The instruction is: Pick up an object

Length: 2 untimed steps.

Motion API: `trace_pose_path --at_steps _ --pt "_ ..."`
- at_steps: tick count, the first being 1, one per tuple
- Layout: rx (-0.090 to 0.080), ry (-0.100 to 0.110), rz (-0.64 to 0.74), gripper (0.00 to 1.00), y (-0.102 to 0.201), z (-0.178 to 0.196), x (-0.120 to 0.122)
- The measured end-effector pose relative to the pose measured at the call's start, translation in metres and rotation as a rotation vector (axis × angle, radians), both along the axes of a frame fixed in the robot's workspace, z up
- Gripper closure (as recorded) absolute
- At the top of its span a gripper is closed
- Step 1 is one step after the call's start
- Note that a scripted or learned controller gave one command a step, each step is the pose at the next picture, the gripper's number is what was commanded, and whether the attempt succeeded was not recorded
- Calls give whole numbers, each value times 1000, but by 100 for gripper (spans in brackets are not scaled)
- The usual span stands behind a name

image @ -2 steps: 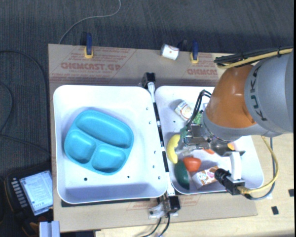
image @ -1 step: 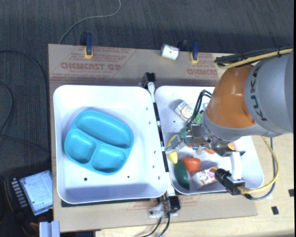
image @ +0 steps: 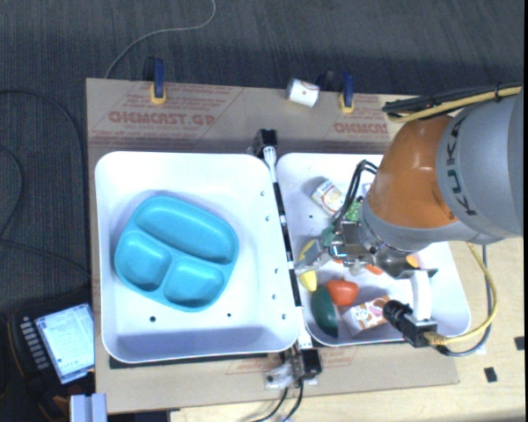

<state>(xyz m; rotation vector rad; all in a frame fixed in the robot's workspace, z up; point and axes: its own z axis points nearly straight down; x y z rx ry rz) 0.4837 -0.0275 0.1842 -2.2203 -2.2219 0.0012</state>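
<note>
My gripper [image: 356, 258] hangs low in the right bin [image: 453, 310], under the orange band of the arm, which hides much of the bin. Just below it lie a red-orange piece [image: 341, 289], a dark green piece [image: 325, 314], a yellow piece [image: 309, 280] and a small red-and-white packet [image: 366, 315]. A white wrapped item [image: 329, 195] lies at the bin's far side. Nothing shows between the fingers.
The left bin [image: 123, 170] holds a blue divided tray [image: 176, 250]. A black divider bar [image: 280, 214] runs between the bins. Clamps and a white tag [image: 303, 92] sit on the board's far edge. A yellow cable [image: 475, 328] loops by the right bin's corner.
</note>
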Motion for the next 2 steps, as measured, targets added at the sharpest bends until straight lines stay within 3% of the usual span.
trace_pose_path --at_steps 1,2 --pt "-1 2 -2 0 -72 -85 -1" --pt "-1 -3 -2 100 -72 -74 1"
